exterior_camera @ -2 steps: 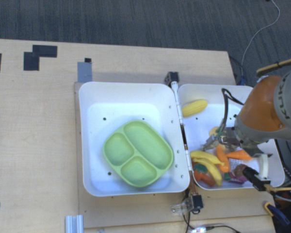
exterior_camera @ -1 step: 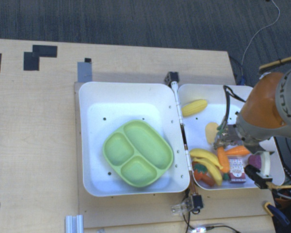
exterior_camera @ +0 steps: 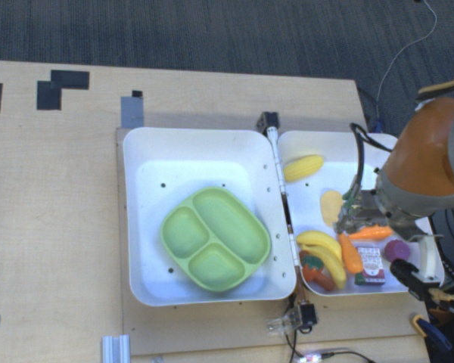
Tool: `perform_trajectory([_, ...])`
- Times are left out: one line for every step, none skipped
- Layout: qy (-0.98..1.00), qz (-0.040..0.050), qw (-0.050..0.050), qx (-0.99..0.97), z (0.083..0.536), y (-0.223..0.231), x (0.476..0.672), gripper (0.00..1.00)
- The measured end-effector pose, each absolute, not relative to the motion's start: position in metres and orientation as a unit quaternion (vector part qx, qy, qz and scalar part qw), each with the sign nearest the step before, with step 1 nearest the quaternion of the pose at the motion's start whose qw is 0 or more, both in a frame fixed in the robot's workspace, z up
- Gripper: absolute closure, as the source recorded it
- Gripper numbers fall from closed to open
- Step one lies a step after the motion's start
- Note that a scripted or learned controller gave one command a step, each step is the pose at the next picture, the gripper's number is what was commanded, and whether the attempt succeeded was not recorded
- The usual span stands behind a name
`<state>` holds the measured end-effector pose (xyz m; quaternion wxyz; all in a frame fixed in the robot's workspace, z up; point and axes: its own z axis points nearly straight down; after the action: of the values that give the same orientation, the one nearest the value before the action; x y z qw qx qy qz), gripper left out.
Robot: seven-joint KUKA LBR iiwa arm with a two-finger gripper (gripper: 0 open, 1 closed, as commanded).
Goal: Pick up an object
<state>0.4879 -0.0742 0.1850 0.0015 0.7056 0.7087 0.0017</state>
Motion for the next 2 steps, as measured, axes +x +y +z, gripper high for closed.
perform_trajectory([0.709, 0.0016, 0.002, 0.705, 0.2368, -0.0800, 0.5607, 1.00])
perform_trajectory([0.709, 0.0011, 0.001, 0.705, 0.2363, -0.0800, 0.5603, 0.00])
